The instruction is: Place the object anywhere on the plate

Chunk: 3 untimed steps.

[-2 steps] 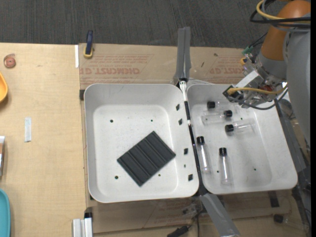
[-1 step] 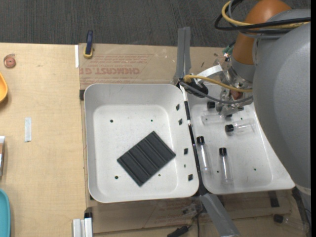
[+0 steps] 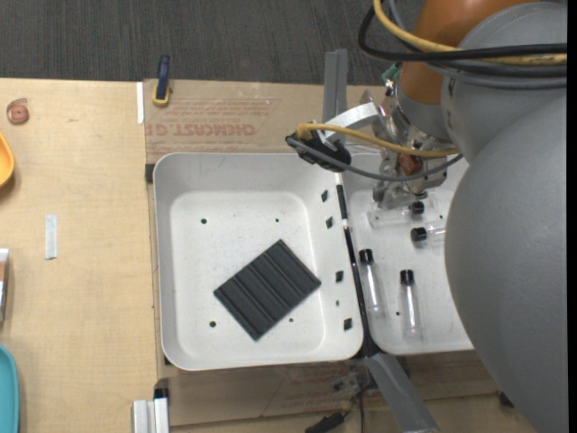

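Note:
A dark grey ribbed plate (image 3: pixel 268 289) lies at a slant on the floor of the left white bin (image 3: pixel 180 179). Clear vials with black caps lie in the right bin (image 3: pixel 442 336): one (image 3: pixel 369 280) by the divider, another (image 3: pixel 408 301) beside it, and a short one (image 3: pixel 422 234) further back. My gripper (image 3: pixel 398 190) hangs low over the far part of the right bin, just above a vial cap (image 3: pixel 416 208). The grey arm (image 3: pixel 514 197) hides the right half of that bin.
Yellow and black cables (image 3: pixel 343 142) loop from the wrist over the divider between the bins. A cardboard sheet (image 3: pixel 216 120) lies behind the left bin. On the wooden bench at the left are a small white strip (image 3: pixel 50 237) and an orange item (image 3: pixel 4 165).

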Tool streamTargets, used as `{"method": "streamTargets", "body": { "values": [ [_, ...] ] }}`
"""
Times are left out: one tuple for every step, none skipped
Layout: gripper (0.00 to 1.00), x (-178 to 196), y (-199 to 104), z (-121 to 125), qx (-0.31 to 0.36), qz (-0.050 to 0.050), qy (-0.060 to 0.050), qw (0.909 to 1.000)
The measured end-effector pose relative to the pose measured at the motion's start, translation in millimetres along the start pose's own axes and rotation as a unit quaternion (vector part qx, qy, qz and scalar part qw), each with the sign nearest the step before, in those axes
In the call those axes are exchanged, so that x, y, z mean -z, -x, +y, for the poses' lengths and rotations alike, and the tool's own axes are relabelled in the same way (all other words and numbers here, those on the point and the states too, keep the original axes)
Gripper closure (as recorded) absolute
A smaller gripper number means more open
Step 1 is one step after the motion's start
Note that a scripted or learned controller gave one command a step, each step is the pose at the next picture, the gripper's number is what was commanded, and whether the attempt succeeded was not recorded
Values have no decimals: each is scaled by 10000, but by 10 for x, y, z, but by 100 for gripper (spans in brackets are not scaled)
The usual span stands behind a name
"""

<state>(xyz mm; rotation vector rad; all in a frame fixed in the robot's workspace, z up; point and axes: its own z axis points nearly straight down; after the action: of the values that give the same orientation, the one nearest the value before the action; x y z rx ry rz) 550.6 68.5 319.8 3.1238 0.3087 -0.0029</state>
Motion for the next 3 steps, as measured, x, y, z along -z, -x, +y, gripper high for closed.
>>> {"method": "streamTargets", "body": {
  "values": [
    [100,-741,164,-1025,-3,4,2,10000],
    [0,-745,165,-1027,1,1,4,10000],
    [100,-659,160,-1007,-18,-3,20,10000]
  ]
}}
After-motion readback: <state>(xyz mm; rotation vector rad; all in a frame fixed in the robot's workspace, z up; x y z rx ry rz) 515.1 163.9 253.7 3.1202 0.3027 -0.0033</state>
